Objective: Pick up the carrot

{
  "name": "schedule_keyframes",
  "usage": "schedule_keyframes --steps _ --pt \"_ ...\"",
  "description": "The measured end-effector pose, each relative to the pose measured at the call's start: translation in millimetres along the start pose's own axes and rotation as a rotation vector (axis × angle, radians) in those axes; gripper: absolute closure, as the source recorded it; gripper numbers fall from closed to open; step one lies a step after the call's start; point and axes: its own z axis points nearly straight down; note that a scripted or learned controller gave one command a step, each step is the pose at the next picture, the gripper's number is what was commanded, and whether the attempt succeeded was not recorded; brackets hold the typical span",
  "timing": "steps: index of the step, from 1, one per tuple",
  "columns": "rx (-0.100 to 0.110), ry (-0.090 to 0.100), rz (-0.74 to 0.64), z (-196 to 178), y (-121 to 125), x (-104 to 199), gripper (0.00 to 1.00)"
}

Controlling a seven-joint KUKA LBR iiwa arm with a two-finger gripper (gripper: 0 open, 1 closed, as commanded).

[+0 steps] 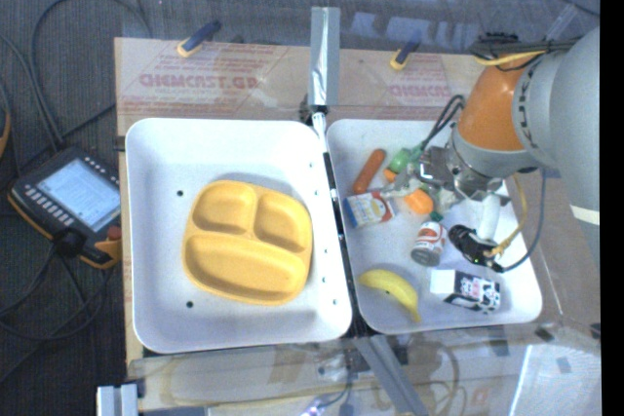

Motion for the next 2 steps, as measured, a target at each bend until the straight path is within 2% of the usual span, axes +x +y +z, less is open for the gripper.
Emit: schedule_keyframes --steps 1,2 --pt "0.003 0.001 -0.001 -8 0 1 1.0" --pt "0.01 0.001 -0.252 -124 -29 -7 1.0"
